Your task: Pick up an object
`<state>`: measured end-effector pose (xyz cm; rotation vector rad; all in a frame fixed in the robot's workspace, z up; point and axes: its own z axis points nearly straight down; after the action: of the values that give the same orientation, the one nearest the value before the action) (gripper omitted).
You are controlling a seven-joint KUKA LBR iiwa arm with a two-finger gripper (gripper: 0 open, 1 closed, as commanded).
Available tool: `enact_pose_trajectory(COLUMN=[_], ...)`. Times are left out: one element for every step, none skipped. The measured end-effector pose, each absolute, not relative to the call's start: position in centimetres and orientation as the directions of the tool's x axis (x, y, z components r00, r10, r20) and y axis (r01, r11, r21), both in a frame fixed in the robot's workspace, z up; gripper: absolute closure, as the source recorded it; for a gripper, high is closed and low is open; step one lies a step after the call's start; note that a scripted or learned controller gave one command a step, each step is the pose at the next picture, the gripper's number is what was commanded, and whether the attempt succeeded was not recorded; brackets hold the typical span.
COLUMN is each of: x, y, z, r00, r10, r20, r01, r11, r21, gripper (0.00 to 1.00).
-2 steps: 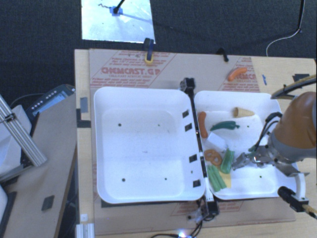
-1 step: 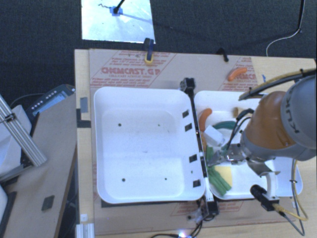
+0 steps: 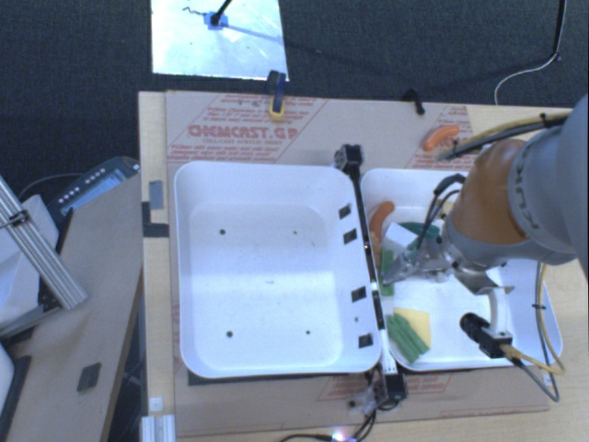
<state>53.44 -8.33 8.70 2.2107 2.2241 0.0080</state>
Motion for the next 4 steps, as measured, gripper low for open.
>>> enact_pose_trajectory(x=[58.0, 57.6, 61.5, 65.2], y=[-1.4, -1.9, 4.6, 11.1], z=[19.1, 19.5, 21.0, 22.0], r00=[-0.013, -0.009, -0.010, -0.010], r10=[1.000, 1.000, 1.000, 1.000], r20=[0.002, 0.000, 0.002, 0.003], r01=[1.000, 1.000, 1.000, 1.000], r11=[0.013, 0.009, 0.010, 0.010], r21=[0.015, 0.004, 0.006, 0.006], gripper=[0.00, 1.00, 1.00, 1.00])
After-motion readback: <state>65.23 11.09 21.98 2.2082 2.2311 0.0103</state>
